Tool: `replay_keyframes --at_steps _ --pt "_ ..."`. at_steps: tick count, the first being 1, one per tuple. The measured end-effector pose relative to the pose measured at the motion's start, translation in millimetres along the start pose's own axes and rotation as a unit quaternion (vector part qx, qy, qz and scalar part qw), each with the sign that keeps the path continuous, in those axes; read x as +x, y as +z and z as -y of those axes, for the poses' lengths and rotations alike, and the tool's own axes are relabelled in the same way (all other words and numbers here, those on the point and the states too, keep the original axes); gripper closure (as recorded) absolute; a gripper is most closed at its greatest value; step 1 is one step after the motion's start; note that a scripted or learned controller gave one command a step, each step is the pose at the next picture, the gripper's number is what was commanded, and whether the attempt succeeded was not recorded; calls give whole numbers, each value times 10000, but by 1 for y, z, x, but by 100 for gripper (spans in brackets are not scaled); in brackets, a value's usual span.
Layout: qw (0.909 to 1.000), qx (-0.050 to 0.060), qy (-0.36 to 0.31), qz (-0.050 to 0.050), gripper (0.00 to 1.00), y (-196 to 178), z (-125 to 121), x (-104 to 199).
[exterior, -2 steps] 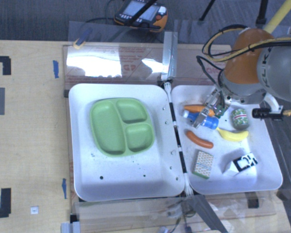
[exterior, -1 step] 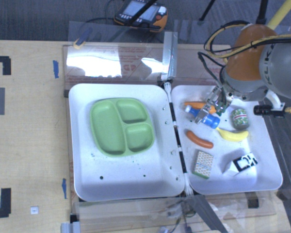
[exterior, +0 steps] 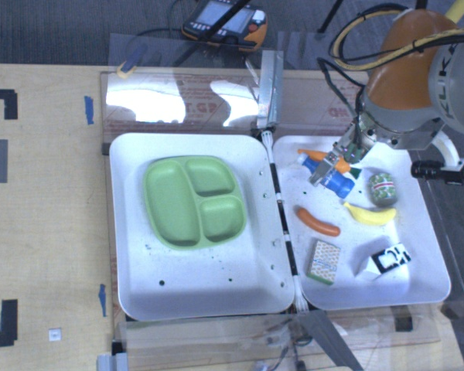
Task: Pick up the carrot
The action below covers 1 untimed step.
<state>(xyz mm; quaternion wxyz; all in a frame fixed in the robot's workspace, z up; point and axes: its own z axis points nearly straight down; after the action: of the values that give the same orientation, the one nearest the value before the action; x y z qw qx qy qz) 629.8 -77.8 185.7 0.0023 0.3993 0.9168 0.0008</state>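
— Where's the carrot from where you stand?

— In the right bin, up in its far-left corner, a little beyond the orange sausage. It's a small orange thing, narrowing to a point that faces the divider between the two bins. Only that pointed half shows; the thicker end is tucked under the claw.

— So the claw has it?

— I can't tell. The claw is down right over that spot, angled in from the arm with the orange band, and it covers the carrot's thick end and part of a blue block just beside it. Whether it is clenched or released is hidden from here.

— What else sits near the sausage?

— On its right, a yellow banana, and beyond that a round green speckled ball. Nearer to us than the sausage, a small patterned box leans on its side, and to the right of that a white piece with black markings.

— And the other bin?

— The left bin holds a green divided plate with three compartments, well to the left of the sausage. Both bins rest on the counter.
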Motion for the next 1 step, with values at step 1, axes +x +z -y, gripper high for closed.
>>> replay_keyframes --at_steps 1 --pt "9895 3 1444 4 100 -8 -4 -34"
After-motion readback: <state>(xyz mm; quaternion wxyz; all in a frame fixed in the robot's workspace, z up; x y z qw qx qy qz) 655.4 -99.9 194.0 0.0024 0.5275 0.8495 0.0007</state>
